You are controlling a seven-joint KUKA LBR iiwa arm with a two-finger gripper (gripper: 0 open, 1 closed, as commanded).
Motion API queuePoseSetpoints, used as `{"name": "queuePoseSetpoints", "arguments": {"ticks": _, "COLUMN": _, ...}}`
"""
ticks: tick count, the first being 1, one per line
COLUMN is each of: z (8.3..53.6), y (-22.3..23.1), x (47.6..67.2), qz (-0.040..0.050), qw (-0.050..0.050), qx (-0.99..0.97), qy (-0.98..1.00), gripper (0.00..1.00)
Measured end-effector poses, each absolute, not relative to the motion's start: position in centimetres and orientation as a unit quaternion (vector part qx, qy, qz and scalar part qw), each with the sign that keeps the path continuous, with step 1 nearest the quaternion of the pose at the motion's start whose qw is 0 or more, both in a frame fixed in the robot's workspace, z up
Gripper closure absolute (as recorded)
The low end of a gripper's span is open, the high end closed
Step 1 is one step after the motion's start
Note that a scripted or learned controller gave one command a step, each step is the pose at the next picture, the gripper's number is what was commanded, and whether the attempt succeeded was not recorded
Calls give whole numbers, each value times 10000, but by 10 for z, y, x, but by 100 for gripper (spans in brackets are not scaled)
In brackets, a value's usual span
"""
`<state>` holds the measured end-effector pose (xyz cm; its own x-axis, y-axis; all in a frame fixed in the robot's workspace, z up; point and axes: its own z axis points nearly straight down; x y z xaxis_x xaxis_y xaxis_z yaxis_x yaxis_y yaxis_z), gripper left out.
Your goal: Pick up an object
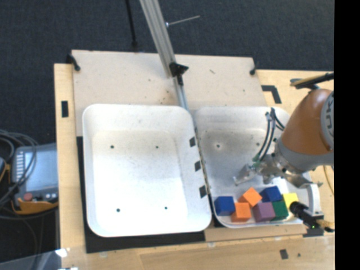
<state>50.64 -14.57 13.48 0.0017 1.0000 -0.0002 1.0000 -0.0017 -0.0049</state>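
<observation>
Bench (66, 151), pale wood, bearing a beige board (129, 77) at its far side and two shallow white bins side by side. Left bin (95, 128): white, speckled with dark marks. Right bin (225, 122): holds a cluster of small blocks gathered in its near right corner. Blocks, listed left to right: one blue block (224, 205) at the near left of the cluster; one orange block (242, 211) just beside it, at the bin's near wall; a second orange block (252, 196), tilted, just behind; one purple block (263, 211); a second blue block (271, 193) at the far side of the cluster; one green block (280, 209); one yellow block (290, 199) at the right end. The blocks lie packed close, several touching. Arm (308, 134): grey with a broad orange band, entering from the right over the right bin. Gripper (246, 176): metal, low over the right bin's floor, just beyond the far left edge of the cluster, near the tilted orange block; no block is seen between its fingers, and whether they stand wide or narrow cannot be told. Slanted metal rail (160, 32): rises from the far edge between the bins.
</observation>
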Motion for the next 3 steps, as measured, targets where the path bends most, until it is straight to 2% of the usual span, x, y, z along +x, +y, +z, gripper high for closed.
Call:
{"name": "queuePoseSetpoints", "arguments": {"ticks": 1, "z": 148, "y": -146, "x": 509, "qz": -16, "qw": -26, "qx": -7102, "qy": -7040, "gripper": 100}}
{"name": "queuePoseSetpoints", "arguments": {"ticks": 2, "z": 200, "y": -145, "x": 502, "qz": -17, "qw": -31, "qx": -7072, "qy": -7070, "gripper": 100}}
{"name": "queuePoseSetpoints", "arguments": {"ticks": 3, "z": 249, "y": -146, "x": 504, "qz": -20, "qw": -36, "qx": -7059, "qy": -7083, "gripper": 100}}
